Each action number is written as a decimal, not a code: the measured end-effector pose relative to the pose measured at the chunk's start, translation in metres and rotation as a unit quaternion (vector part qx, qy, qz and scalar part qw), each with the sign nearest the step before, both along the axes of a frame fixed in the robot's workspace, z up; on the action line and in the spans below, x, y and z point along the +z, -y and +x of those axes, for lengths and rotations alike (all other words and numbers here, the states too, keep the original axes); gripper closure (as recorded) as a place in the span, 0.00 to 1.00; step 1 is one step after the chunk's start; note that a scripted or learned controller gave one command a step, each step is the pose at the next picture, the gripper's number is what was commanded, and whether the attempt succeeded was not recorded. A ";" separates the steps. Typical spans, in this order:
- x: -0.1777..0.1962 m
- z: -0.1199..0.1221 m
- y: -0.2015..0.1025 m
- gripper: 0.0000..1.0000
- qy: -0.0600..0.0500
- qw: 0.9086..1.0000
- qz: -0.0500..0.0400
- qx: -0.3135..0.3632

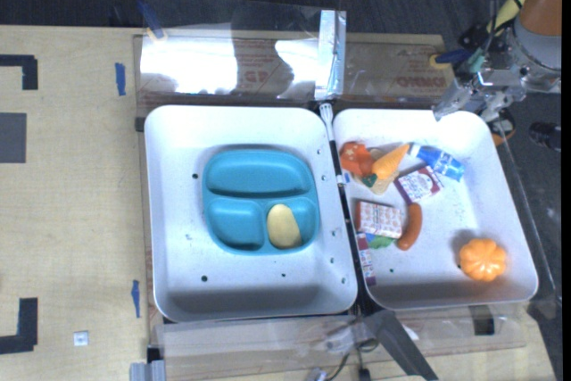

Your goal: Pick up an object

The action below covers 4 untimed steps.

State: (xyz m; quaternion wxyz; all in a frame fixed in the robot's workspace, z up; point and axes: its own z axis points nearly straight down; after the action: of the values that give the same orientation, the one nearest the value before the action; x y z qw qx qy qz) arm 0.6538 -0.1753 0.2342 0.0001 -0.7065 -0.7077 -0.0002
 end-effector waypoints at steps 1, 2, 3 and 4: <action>-0.141 0.004 -0.052 0.00 0.007 0.992 -0.003 0.124; -0.141 -0.036 -0.051 0.00 0.009 0.985 -0.002 0.170; -0.138 -0.117 -0.029 0.00 0.003 0.986 -0.002 0.169; -0.141 -0.146 -0.047 0.00 0.011 0.992 -0.005 0.129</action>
State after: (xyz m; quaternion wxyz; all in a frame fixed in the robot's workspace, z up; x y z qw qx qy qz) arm 0.5082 -0.1285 0.0927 -0.0113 -0.6095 -0.7927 -0.0048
